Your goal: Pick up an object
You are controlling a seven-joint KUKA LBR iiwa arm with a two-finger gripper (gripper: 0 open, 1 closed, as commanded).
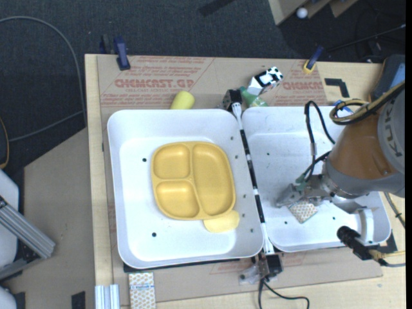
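A yellow divided plate (pixel 192 179) lies in the left bin (pixel 129 172), with a pale yellow flat piece (pixel 223 222) tucked under its near right edge. In the right bin (pixel 277 153) my gripper (pixel 297 197) is down near the floor, over a small speckled tan square object (pixel 304 211). The object lies flat just below the fingers; whether they touch it is unclear. The grey wrist and orange band (pixel 360 153) rise to the right and cover part of the bin.
On the cardboard behind the bins sit a yellow cylinder (pixel 183 100) and a black-and-white checkered item (pixel 266 79) next to a green piece. A black cable (pixel 310 134) loops over the right bin. A blue clamp (pixel 120 52) holds the board's far left edge.
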